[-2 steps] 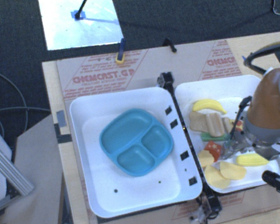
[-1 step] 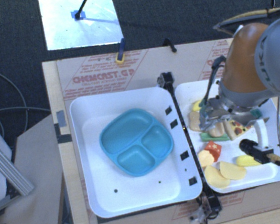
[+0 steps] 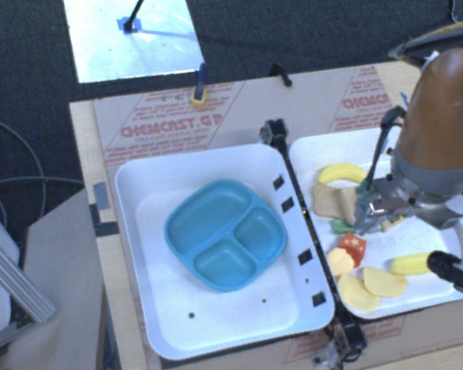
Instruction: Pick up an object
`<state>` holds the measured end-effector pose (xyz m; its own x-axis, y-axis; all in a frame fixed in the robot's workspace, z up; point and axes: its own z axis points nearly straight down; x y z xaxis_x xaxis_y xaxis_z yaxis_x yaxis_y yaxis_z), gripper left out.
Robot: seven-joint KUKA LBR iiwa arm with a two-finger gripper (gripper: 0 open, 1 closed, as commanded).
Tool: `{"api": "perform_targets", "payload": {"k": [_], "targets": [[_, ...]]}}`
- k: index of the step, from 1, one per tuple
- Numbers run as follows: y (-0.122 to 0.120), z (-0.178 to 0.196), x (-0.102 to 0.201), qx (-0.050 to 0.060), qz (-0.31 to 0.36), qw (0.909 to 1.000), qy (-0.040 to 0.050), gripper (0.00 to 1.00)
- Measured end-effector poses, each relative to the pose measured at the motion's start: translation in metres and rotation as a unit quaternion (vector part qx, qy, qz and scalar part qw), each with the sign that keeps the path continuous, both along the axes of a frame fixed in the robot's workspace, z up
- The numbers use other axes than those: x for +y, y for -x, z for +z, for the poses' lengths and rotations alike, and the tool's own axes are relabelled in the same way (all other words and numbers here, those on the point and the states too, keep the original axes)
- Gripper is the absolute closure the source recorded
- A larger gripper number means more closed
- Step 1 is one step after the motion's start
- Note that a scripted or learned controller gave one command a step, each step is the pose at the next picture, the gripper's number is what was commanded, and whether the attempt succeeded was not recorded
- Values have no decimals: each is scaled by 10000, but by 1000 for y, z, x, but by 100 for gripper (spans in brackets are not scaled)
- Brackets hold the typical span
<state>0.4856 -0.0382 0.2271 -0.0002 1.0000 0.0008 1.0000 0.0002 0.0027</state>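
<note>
Hand hangs low over the right bin; its grip state can't be told. Bread slice lies just left, tomato piece just below.

Hand low over right bin food.

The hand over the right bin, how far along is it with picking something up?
Done: the hand is down in the right bin, among the toy food beside the brown bread slice. In hand: nothing visibly gripped. Left: securing an item and lifting it; the banana and yellow pieces lie loose.
</note>
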Motion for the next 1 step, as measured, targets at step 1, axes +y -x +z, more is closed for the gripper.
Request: {"api": "perform_targets", "payload": {"k": [1], "targets": [[-1, -2, 0, 5, 17, 10000, 4, 0]]}}
